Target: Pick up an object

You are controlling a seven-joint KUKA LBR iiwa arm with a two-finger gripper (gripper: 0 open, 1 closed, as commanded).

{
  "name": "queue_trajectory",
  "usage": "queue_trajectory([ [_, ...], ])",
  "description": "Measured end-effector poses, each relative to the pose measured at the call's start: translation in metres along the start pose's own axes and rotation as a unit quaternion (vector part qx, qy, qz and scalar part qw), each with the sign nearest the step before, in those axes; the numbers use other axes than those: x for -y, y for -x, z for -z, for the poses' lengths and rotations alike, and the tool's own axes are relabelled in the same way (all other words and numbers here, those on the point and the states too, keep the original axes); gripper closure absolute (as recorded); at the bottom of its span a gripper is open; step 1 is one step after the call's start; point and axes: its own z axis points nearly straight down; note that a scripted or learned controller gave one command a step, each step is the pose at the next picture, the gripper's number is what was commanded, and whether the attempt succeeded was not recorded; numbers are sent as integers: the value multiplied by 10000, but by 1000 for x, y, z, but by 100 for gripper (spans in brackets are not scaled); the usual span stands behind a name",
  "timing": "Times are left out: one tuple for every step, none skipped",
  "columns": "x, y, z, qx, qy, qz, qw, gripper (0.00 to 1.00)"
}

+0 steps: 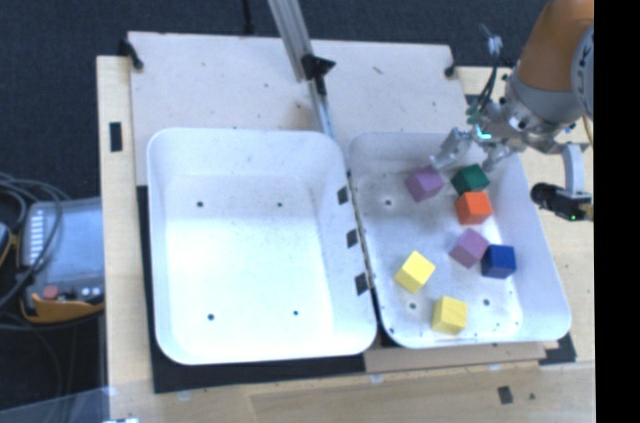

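The right bin holds several small blocks. A purple block lies near its back, with a green block and an orange block to its right. Further forward sit a second purple block and a blue block touching it. Two yellow blocks lie toward the front. My gripper hangs over the back of this bin, just above and between the purple and green blocks. Its fingers are spread open and nothing sits between them.
The left bin stands beside the right one. A slanted metal pole rises from behind the two bins. A grey control box with cables sits off the bench's left edge.
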Motion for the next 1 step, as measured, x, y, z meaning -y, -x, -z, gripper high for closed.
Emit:
queue_trajectory([
  [-1, 0, 3, 13, 20, 16, 10000, 0],
])
